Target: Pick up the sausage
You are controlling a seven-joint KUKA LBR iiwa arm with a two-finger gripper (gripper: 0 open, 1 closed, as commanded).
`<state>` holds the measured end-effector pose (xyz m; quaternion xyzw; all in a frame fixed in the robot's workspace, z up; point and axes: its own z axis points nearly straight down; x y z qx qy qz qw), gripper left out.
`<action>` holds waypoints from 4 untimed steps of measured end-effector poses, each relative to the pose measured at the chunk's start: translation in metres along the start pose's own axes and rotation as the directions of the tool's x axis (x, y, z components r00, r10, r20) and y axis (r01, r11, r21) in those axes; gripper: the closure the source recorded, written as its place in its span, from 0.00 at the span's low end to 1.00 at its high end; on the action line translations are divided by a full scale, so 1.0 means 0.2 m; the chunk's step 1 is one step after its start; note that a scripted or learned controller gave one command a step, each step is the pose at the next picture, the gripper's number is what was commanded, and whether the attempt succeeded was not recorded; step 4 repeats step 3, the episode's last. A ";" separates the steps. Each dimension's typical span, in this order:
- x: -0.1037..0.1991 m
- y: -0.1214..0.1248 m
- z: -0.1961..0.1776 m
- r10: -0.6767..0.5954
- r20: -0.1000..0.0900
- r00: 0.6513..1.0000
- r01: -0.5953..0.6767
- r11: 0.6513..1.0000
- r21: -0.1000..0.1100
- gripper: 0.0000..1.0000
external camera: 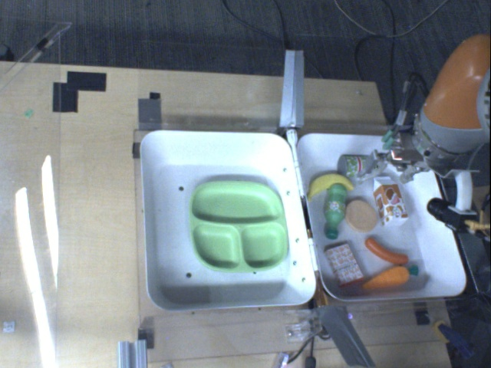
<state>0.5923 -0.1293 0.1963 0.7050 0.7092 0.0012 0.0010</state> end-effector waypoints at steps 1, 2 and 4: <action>-0.16 -0.47 0.54 -0.014 0.004 1.000 0.014 1.000 -0.008 0.00; -0.15 -0.45 0.48 -0.017 0.003 1.000 0.017 1.000 -0.016 1.00; 0.23 -0.39 0.00 -0.172 0.001 0.985 0.172 0.985 -0.003 1.00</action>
